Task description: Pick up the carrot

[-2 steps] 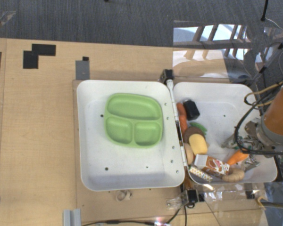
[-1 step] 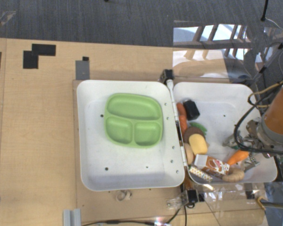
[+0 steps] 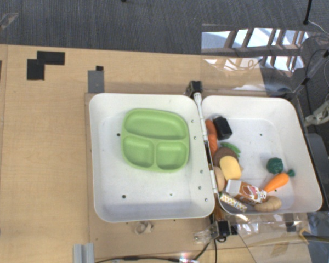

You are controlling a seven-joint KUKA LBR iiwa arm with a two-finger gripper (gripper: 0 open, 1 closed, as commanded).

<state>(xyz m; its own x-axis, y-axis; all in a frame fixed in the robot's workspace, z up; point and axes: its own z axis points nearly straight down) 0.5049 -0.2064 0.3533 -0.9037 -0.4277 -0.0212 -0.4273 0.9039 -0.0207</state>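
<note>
A small orange carrot (image 3: 278, 182) with a green tip lies at a slant in the right bin (image 3: 296, 125), near its front right corner. Its green end points up and to the right. Just above it sits a dark green broccoli-like piece (image 3: 274, 165), close by but apart from it. A longer orange-red piece (image 3: 210, 136) lies along the right bin's left wall, with green leaves (image 3: 230, 147) beside it.
The left bin (image 3: 107, 163) holds a green divided plate (image 3: 154, 139). Along the right bin's left and front sides lie a black block (image 3: 222, 127), a brown and a yellow toy food (image 3: 231, 169), a printed packet (image 3: 251, 192) and a tan potato-like piece (image 3: 267, 204).
</note>
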